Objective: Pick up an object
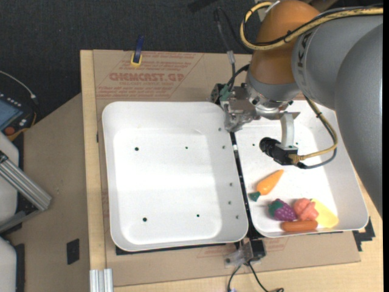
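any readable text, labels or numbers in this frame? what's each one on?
"CHEMCAST G P" (last letters uncertain), red print on the cardboard sheet behind the bins.
Smaller red lines above and below it: too blurred to read.
Screen of the device at the left edge: too small to read.

The big arm (pixel 346 59) is showing a smooth grey skin and a round orange band (pixel 281 38). Yellow and black cables (pixel 316 154) are looping around its silver wrist.
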Robot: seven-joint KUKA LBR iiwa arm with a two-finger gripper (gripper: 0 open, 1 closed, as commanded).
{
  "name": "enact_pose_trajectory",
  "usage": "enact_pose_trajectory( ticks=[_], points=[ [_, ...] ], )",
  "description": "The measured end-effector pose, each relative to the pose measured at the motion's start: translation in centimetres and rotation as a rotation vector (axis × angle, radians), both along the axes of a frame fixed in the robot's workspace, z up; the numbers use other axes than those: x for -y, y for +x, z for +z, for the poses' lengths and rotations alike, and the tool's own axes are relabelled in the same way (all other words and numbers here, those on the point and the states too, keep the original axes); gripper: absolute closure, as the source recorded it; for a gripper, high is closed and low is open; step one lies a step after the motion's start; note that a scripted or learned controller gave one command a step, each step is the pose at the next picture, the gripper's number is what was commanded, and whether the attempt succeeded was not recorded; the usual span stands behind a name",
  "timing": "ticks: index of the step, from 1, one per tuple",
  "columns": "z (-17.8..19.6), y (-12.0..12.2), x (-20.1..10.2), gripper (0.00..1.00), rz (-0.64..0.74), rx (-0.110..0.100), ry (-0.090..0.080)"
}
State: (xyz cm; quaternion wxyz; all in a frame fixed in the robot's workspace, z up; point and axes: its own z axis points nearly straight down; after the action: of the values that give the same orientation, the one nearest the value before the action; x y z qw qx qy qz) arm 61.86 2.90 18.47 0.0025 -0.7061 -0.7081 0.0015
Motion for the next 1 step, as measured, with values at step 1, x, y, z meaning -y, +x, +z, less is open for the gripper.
enact_pose_trajectory(
  ticks=[1],
  points=[
    [0.01,3.1,-1.57,0.0,-0.001,0.009,-0.001]
  ],
)
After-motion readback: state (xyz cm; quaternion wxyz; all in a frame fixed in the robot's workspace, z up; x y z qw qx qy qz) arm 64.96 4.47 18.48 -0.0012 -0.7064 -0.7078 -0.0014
